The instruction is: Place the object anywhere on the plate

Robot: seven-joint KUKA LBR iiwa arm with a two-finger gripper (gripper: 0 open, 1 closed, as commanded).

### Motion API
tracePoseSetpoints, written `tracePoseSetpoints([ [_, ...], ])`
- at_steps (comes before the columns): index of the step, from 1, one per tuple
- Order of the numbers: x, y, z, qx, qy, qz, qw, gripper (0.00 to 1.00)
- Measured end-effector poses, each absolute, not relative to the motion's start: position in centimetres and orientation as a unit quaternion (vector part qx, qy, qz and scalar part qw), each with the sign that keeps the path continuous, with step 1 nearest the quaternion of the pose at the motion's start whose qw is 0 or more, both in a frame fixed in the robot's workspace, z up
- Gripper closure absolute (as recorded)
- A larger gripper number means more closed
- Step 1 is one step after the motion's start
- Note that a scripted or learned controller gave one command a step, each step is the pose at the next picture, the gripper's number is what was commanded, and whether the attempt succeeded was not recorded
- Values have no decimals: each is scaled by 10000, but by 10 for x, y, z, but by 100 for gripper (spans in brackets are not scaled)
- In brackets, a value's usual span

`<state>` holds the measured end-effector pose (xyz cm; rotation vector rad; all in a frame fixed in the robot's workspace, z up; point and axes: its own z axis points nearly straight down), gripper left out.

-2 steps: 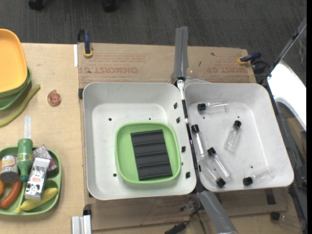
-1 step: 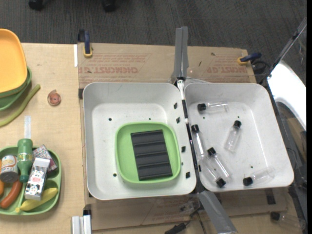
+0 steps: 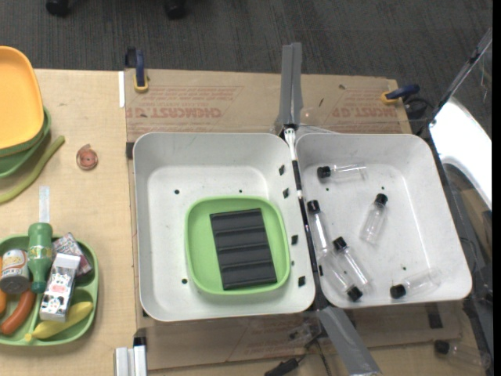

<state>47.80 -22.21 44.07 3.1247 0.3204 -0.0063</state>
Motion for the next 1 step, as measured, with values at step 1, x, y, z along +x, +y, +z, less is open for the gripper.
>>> tracePoseSetpoints([
  [1,478,-222,441,9948,1020,-21,2,0],
])
